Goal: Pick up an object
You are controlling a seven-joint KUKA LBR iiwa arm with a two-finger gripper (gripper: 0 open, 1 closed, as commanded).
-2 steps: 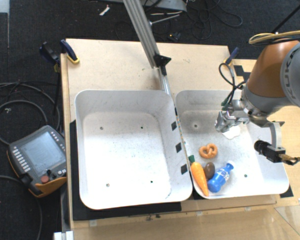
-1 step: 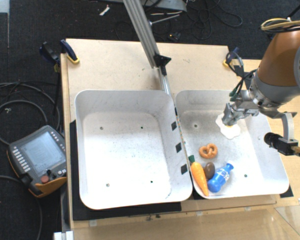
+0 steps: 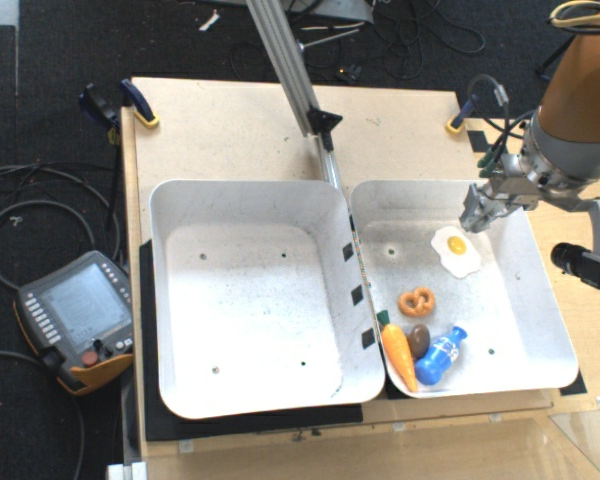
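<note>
Nearest my camera, along the front wall of the right bin (image 3: pixel 540 298), I saw a small cluster of toys: an orange carrot (image 3: pixel 398 356) lying against the divider side, a dark brown egg-shaped piece (image 3: pixel 419 341) just beside it, and a blue bottle (image 3: pixel 439 356) tilted with its white cap toward the bin's middle. The three were touching or very nearly so. A little farther back sat a small brown pretzel (image 3: pixel 417 302), apart from the cluster. Beyond that, toward the back right of the same bin, lay a fried egg (image 3: pixel 456 250), white with a yellow yolk, flat on the floor.

The gripper (image 3: pixel 477 213) hung over the back of the right bin, just above and behind the fried egg, close to it. From my view I could not tell whether the claw was open or closed; its tip was a grey blur against the white bin, and I saw nothing held in it. The arm (image 3: pixel 575 98) came in from the right, its orange band showing above the grey wrist.

The left bin (image 3: pixel 170 268) sat alongside, its wall touching the right bin's. A slanted metal pole (image 3: pixel 285 53) crossed the bench (image 3: pixel 230 128) from the back. A teach pendant (image 3: pixel 75 313) rested on the dark floor to the left.
</note>
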